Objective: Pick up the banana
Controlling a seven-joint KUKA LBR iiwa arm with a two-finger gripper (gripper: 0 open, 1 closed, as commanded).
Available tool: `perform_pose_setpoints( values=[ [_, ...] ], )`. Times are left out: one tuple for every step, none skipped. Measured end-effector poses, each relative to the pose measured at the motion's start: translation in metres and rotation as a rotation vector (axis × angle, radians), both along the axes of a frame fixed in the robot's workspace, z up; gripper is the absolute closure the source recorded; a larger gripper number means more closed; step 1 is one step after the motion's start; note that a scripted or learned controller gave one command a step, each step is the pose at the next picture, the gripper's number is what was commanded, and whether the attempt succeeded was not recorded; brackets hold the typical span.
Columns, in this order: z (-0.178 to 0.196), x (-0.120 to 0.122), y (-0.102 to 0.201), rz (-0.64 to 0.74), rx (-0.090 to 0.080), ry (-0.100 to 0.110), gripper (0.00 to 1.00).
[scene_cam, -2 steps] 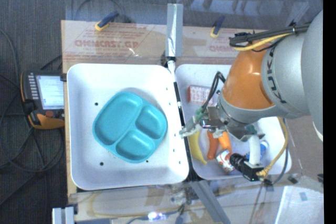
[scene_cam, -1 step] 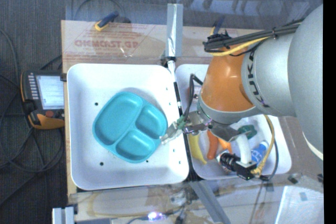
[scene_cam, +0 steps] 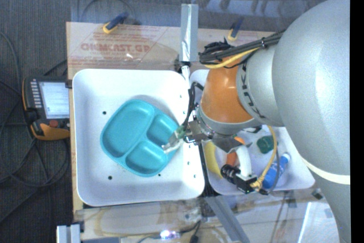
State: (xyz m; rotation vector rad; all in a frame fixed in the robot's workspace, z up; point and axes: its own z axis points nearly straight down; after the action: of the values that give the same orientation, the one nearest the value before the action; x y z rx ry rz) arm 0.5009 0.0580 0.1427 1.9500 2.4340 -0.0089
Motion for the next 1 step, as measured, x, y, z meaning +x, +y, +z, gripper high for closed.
perform_pose_setpoints(
  values=[
    [-0.0048, 0.0, 0.0025, 0.03, -0.008, -0.002, 0.0]
  ],
)
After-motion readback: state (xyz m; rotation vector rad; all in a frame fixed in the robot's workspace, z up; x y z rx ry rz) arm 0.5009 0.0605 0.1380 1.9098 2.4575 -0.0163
